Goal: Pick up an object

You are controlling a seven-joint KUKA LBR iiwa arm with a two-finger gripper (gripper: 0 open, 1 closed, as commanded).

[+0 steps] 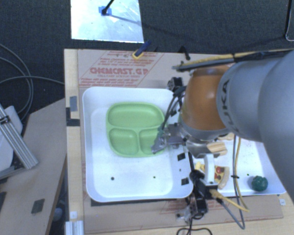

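**Reaching at the plate's corner, with a slip looking likely**

Hanging over the near right corner of the pale green, three-compartment plastic plate (135, 129), the grey arm's hand (159, 143) is sitting low at the plate's rim, and I cannot tell whether it is clenched, released, or grasping anything, since the wrist is covering it. The plate is lying flat in the left shallow white plastic bin (95, 180), toward its far half, with its long axis running left to right across the view and its large single compartment facing the far side, the two small ones facing the camera. A thin, smooth rim may be slipping out of a corner pinch, and the plate may be tilting or sliding against the bin wall. The small dark green round object (258, 183) is resting in the right bin, well apart.
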